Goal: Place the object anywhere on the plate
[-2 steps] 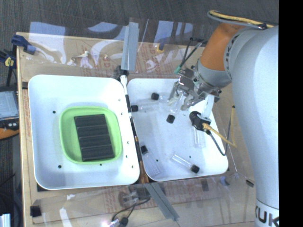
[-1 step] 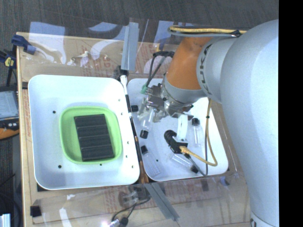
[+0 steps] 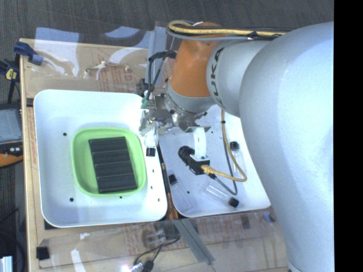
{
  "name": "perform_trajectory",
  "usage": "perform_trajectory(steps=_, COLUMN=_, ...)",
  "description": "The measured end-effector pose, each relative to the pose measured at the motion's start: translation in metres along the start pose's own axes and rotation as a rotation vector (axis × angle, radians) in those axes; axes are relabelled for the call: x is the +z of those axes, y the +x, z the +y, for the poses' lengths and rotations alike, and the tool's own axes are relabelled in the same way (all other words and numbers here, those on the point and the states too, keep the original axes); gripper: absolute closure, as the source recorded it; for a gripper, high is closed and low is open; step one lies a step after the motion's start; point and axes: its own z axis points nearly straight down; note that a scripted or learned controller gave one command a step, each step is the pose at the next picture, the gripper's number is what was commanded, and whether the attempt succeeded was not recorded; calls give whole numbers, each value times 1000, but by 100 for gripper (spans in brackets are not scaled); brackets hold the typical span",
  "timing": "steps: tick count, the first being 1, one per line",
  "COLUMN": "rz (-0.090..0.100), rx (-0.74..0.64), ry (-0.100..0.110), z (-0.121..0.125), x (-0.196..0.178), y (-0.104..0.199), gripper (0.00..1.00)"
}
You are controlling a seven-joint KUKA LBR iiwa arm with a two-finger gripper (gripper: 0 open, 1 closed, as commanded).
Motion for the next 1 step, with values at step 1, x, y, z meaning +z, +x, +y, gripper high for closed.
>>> perform_trajectory(steps=1, rz=0, rx=1, ry=0, z=0, x=0, y=0, gripper=0)
